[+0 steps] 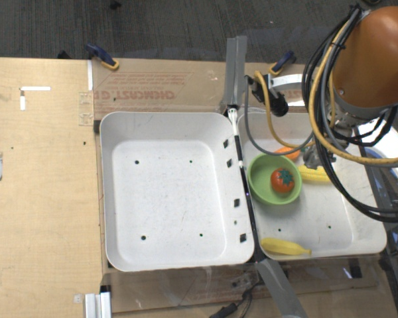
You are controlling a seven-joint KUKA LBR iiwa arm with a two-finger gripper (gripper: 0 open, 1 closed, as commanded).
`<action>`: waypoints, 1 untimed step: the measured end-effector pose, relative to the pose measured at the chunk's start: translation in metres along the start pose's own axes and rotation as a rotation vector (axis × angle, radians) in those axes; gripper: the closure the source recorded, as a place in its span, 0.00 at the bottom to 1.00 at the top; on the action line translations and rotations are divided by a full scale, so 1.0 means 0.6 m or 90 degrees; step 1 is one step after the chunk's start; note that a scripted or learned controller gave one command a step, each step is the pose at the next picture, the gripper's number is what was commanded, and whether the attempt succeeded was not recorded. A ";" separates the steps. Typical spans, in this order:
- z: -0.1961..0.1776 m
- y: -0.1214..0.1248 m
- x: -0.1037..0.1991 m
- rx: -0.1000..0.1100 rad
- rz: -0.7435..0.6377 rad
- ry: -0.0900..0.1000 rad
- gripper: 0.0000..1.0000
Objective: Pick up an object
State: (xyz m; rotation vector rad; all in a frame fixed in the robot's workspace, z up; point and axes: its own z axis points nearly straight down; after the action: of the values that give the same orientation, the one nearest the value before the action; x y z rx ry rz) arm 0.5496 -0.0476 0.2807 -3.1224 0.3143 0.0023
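My arm hangs over the right bin [358, 240], where the pickable things are gathered — a green bowl [262, 185] with a tomato [284, 181] resting inside it, a banana [285, 247] lying near the front wall, another yellow piece [314, 175] just beside the bowl. Cables cover my end effector [316, 156], so I cannot tell its state. The left bin [166, 197] waits across the divider.

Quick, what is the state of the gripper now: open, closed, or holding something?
Gripper: cannot be told; it sits low over the right bin, masked by the arm and cables.
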 end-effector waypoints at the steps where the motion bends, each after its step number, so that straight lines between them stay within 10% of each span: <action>1: 0.103 0.145 0.137 0.000 0.094 0.000 1.00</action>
State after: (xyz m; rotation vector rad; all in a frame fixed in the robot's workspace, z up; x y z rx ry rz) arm 0.6128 -0.1490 0.2184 -3.0901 0.5444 0.0021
